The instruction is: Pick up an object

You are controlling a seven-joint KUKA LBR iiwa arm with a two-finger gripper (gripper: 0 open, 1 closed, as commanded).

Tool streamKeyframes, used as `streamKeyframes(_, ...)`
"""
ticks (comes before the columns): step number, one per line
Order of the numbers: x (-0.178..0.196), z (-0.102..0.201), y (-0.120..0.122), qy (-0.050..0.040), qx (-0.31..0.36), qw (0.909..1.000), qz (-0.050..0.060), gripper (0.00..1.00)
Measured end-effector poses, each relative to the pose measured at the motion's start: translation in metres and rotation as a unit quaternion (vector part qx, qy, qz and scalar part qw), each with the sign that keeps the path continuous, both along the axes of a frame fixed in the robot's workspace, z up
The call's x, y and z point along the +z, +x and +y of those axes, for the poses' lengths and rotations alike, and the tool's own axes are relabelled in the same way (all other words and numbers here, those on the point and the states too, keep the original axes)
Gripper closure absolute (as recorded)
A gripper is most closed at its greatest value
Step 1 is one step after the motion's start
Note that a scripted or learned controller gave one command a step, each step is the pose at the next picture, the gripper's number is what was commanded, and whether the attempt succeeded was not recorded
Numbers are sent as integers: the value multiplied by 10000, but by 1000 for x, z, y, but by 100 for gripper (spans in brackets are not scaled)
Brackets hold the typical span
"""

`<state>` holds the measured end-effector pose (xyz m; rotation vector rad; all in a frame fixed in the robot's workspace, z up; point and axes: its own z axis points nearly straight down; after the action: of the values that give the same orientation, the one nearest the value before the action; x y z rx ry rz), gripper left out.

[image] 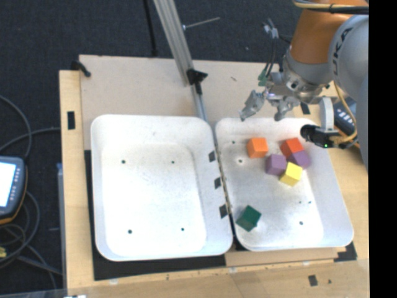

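Overhead, you see the gripper (267,108) poised above the far rim of the right bin (322,225), its 2 fingers spread apart with nothing between them. Just beyond it toward you lies the cluster: an orange cube (257,146) closest, then a red cube (290,146), 2 purple cubes (276,164) and a yellow cube (290,174) touching one another. A green cube (249,218) sits alone near the bin's near-left corner, well apart. The left bin (152,241) holds nothing. Your nearest target is the orange cube, down-frame and slightly left of the fingertips, so a short descent toward you should reach it.
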<state>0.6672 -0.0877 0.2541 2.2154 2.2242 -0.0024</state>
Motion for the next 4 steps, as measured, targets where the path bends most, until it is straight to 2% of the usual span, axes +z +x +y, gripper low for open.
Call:
streamKeyframes(1,-115,-32,11,1,-30,10000,32,0)
streamKeyframes(2,-47,14,-8,16,11,10000,-37,0)
streamKeyframes(3,-121,-30,13,-5,-34,10000,9,0)
streamKeyframes(4,-138,-38,9,0,-16,10000,-10,0)
